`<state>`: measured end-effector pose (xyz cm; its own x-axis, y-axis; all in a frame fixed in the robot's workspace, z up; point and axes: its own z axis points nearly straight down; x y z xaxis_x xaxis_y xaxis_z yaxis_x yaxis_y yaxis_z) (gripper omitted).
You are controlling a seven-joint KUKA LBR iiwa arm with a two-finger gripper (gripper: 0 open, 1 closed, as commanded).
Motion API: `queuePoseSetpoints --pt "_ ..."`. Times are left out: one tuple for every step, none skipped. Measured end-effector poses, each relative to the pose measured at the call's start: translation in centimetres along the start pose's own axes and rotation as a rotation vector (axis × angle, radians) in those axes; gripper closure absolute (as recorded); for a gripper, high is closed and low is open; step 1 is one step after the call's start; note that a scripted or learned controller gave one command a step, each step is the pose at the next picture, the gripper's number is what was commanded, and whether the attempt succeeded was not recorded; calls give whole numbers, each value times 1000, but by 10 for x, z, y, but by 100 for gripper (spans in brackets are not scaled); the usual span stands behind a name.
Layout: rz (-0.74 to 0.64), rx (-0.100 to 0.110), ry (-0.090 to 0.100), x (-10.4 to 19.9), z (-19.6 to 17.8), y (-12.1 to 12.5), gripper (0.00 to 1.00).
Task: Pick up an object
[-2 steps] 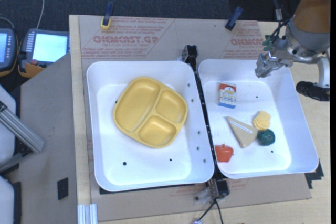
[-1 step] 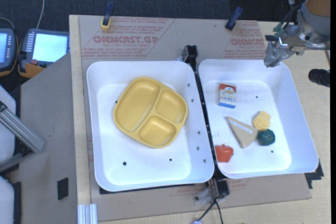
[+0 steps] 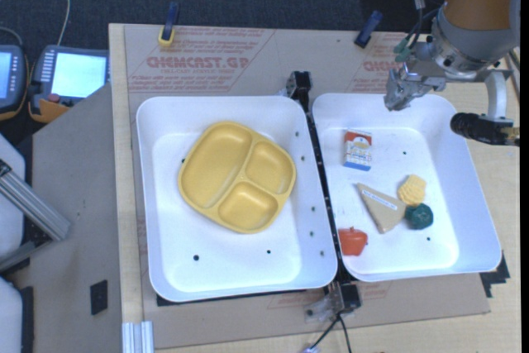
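Yellow divided plate (image 3: 238, 176) lies in the left bin (image 3: 157, 202). Right of it, the right bin (image 3: 463, 169) holds a small red-and-white carton (image 3: 358, 150), a red piece (image 3: 353, 240), a tan wedge (image 3: 381, 207), a yellow piece (image 3: 412, 189) and a green ball (image 3: 419, 216). Above the carton, the grey arm hangs its gripper (image 3: 400, 97) over the bin's far edge; whether it is spread, I cannot tell.

Bright even overhead light, soft shadows, mild glare on white bins (image 3: 157, 178), slightly soft focus
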<state>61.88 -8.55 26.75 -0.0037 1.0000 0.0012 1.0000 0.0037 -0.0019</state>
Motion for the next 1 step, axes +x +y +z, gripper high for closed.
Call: queuePoseSetpoints --pt "1 1 0 49 19 -6 100"
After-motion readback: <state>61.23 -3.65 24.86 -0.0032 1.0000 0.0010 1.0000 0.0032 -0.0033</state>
